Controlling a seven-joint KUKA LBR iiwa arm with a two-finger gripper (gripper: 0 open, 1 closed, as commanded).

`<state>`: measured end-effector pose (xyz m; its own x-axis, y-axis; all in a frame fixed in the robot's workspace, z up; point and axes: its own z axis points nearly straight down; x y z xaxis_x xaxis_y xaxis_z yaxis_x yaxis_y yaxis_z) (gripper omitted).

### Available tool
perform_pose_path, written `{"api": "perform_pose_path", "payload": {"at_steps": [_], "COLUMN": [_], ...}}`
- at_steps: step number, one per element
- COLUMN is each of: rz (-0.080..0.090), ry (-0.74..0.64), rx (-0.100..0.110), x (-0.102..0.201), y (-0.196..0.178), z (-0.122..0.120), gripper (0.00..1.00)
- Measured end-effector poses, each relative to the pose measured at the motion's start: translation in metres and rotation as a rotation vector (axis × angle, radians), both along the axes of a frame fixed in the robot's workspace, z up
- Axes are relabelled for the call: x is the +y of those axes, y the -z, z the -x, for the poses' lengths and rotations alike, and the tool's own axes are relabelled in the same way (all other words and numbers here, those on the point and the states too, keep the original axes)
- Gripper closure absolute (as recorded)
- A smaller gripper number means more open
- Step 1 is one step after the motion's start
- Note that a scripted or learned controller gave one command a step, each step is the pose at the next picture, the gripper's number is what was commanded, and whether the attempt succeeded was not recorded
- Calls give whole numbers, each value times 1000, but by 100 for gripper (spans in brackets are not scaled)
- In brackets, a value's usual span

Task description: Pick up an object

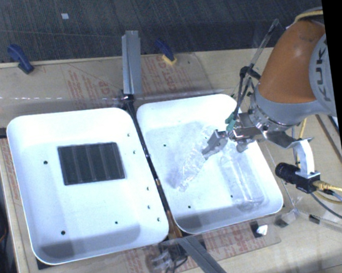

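Claw (217, 143) low in right bin (169, 212), spread impossible to tell; could slip off crinkled clear bottle (186, 156), slick plastic giving no bite

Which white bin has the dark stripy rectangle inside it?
The left bin, farther from the gripper. The dark ribbed rectangle lies on its floor; the right bin holds clear plastic things instead.

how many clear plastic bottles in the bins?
2, both in the right bin: one clear bottle lying near its middle by the gripper, another clear bottle along its right side. More transparent items may be missed.
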<state>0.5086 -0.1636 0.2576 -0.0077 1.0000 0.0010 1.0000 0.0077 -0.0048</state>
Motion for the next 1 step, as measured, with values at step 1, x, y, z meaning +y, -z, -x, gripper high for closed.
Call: {"api": "perform_pose_path", "payload": {"at_steps": [1], "rz": [1], "ry": [54], "rx": [-5], "x": [96], "y": [-67], "z": [21], "gripper": [0]}}
